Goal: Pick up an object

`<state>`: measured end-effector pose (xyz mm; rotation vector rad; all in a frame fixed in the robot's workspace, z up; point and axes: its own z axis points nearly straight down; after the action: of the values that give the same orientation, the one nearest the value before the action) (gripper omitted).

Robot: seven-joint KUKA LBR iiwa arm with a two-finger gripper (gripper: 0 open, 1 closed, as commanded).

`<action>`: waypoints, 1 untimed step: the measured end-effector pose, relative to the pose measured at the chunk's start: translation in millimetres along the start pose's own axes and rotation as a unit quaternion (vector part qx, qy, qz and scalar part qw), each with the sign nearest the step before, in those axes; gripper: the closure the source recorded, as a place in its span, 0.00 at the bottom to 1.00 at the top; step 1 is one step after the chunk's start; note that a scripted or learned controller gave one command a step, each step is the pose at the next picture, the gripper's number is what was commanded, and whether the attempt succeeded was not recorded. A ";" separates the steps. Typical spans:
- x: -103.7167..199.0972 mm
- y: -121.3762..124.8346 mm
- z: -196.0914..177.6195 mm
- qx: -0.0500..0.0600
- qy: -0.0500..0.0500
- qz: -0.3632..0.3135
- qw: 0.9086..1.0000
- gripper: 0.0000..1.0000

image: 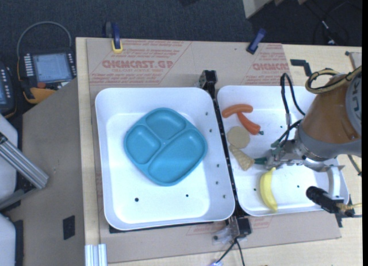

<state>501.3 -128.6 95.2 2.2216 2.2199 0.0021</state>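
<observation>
In the right bin lie a yellow banana, an orange sausage, an orange carrot, a round beige disc and a tan wedge-shaped piece. My gripper hangs low in this bin, just above the top end of the banana and right of the tan piece. The grey wrist and orange band rise to its right and hide part of the bin floor. I see nothing held by the gripper.
The left bin holds a blue divided plate. A black divider with clamps runs between the bins. Cables loop over the right bin's far side. A pendant with a screen lies off the bench at far left.
</observation>
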 end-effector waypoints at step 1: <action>9.9 -0.5 -49.8 -0.002 -0.001 -0.001 1.000 1.00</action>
<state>500.8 -118.8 145.0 2.2157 2.2199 0.0045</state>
